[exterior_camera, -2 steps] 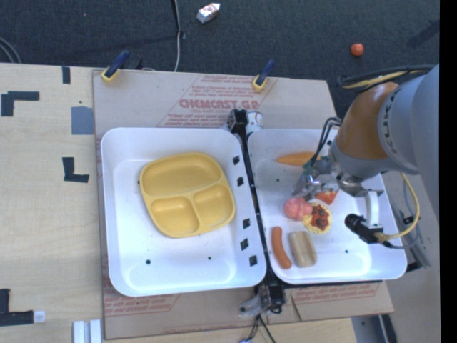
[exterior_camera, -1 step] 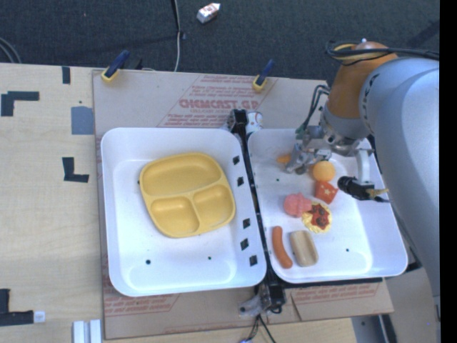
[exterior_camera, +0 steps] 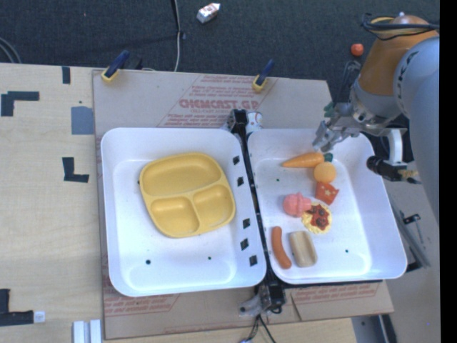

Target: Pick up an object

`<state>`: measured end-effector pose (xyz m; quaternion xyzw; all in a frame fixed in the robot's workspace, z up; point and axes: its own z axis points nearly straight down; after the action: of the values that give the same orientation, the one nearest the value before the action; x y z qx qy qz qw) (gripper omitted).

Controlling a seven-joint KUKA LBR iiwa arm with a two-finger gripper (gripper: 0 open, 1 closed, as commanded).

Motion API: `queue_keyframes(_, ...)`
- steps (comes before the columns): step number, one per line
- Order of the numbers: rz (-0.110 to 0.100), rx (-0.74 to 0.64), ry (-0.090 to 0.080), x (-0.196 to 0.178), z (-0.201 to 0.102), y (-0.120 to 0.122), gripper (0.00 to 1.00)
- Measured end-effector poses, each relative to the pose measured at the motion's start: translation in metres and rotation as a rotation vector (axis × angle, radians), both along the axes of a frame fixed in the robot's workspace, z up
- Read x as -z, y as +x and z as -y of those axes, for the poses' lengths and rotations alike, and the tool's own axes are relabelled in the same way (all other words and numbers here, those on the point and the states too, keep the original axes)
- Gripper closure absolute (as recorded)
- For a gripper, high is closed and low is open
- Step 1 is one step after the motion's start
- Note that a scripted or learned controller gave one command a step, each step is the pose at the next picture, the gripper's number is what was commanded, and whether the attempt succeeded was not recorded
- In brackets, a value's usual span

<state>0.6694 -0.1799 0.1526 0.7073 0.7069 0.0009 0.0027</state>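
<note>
Over the right bin (exterior_camera: 371, 213), near its far edge, the gripper (exterior_camera: 327, 140) hangs just above the thick end of the carrot (exterior_camera: 303, 161); whether its jaws are spread or pressed together I cannot tell. Beside the carrot lie an orange ball (exterior_camera: 325, 172) and a red block (exterior_camera: 327, 192). Nearer sit a pink lump (exterior_camera: 295, 204), a small pizza (exterior_camera: 317, 219), a sausage (exterior_camera: 280, 247) and a bread roll (exterior_camera: 302, 249). Left of the carrot, the other bin (exterior_camera: 121, 256) holds a yellow divided plate (exterior_camera: 187, 194).

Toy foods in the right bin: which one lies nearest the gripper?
The carrot. Its thick end lies just below the gripper, at the bin's top. The orange ball, red cube and the rest sit farther down.
</note>
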Motion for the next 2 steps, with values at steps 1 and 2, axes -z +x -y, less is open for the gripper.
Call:
queue_keyframes(1, 0.002, -0.004, 0.001, 0.055, -0.011, -0.057, 0.00)
queue_keyframes(2, -0.048, 0.000, 0.006, 0.070, -0.025, -0.007, 0.00)
